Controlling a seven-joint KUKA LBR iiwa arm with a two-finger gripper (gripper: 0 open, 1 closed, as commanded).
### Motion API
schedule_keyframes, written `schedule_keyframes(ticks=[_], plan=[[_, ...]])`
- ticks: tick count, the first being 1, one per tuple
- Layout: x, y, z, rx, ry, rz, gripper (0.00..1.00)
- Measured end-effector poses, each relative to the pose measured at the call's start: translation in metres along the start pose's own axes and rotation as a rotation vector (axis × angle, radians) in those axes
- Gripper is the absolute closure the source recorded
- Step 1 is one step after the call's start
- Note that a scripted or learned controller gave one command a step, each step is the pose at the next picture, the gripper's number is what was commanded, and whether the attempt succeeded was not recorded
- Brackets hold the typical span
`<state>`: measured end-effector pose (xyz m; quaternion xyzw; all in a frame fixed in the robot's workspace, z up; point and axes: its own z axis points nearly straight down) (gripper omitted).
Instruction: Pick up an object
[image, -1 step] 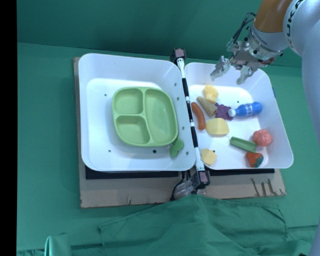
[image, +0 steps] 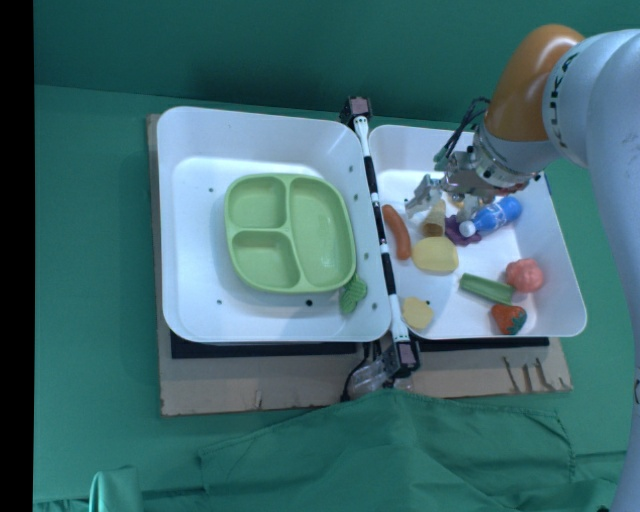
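Note:
My gripper (image: 446, 196) hangs low over the back of the right bin (image: 560, 262), open, with nothing held between its fingers. Just below it stands a tan ice cream cone (image: 434, 218). Beside the cone are a purple grape bunch (image: 458, 233) and a blue and white bottle (image: 494, 216). An orange sausage (image: 397, 231) lies to the cone's left, near the bin's inner wall. In front of the cone is a yellow potato-like piece (image: 435, 256). Further forward lie a green cucumber (image: 487, 289), a pink-red round fruit (image: 524, 274), a strawberry (image: 508, 319) and a small yellow piece (image: 417, 314).
The left bin (image: 190, 150) holds a light green divided plate (image: 290, 232) and a small green toy (image: 352, 295) at its front right. A black and white divider rail (image: 380, 235) runs between the bins. Green cloth (image: 400, 450) lies bunched at the bench front.

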<state>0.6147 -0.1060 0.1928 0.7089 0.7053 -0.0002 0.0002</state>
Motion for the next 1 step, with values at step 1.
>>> schedule_keyframes(ticks=[1], plan=[[-0.0011, 0.0028, -0.0158, -0.011, -0.003, 0.002, 1.00]])
